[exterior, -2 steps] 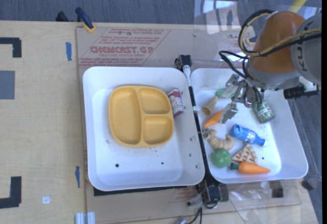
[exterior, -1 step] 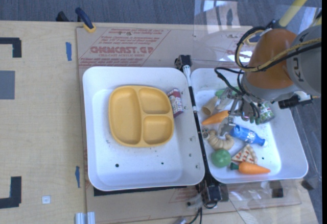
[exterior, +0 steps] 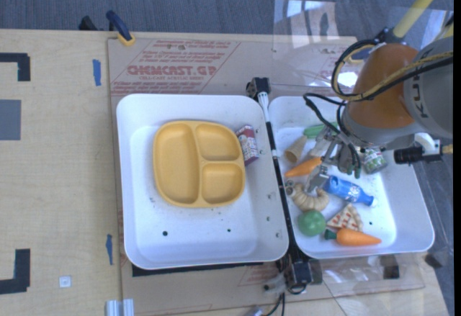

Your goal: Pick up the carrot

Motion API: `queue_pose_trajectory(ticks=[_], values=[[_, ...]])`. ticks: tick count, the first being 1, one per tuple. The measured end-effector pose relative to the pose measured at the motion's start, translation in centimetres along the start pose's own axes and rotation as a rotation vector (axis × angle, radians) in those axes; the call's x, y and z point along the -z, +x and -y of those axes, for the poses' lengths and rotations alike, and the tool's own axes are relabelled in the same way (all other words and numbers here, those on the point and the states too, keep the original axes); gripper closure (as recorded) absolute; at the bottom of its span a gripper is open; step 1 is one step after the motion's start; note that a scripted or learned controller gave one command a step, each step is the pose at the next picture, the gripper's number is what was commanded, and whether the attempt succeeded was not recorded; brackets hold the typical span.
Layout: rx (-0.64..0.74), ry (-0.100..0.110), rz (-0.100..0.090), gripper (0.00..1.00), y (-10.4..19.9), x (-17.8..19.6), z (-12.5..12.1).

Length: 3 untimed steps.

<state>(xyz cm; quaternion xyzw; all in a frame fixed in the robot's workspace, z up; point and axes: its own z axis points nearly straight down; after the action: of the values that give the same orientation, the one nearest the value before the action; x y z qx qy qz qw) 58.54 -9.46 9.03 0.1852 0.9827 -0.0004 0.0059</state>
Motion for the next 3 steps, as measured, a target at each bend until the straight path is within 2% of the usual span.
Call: queue_pose_trajectory(ticks=[1, 2, 3], values=[[-0.327, -0.002, -0.001, 0.00, -0.4, -0.1, 0.5], [-0.324, -0.006, 0.014, 1.00, -0.9, 1.3, 0.3], [-0.324, -0.005, 0.012, 0.00, -0.8, 1.2, 0.3]])
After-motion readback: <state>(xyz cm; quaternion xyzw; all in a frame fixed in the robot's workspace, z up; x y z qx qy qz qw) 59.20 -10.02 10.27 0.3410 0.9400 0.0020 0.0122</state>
